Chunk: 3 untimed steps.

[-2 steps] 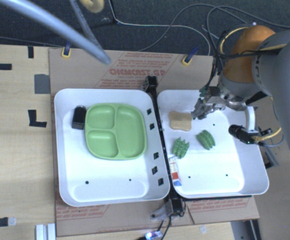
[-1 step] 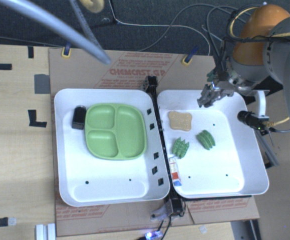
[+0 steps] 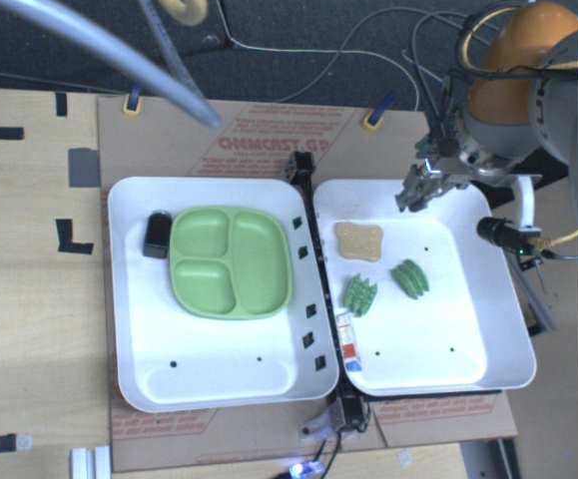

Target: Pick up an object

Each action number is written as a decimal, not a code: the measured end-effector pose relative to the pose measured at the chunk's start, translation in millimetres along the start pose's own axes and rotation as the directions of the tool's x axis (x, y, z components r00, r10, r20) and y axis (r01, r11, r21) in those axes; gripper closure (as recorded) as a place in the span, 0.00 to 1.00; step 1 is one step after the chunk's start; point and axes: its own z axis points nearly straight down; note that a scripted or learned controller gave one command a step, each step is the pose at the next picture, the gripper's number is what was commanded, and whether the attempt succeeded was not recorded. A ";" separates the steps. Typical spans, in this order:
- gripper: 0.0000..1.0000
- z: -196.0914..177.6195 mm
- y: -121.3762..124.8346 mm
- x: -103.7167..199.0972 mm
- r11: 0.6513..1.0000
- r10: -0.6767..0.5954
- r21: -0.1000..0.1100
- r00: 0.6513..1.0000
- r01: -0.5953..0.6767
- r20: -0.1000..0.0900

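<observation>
Nearest the lens, a small red-and-white tube is seen at the right bin's left wall. Leftward, a black block touches a green divided plate in the left bin. A tan bread-like slice, two green leafy pieces and the gripper, poised over the right bin's far edge with nothing grasped, are pictured at right.

Both bins, left and right, are white with small black dots on the floor. The sectioned plate is light green. The block beside it is black. The bread slice is tan. The two ridged toys are dark green. The small packet is white with red and blue markings. The arm is grey with an orange band. The cardboard sheet is brown with red print.
</observation>
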 end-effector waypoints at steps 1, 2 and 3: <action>1.00 -10.0 -19.4 48.5 1.000 -0.004 0.000 1.000 0.004 -0.001; 1.00 0.0 -37.9 93.2 1.000 -0.003 0.004 1.000 0.003 0.000; 1.00 0.6 -50.2 134.6 1.000 -0.003 0.003 1.000 0.003 0.000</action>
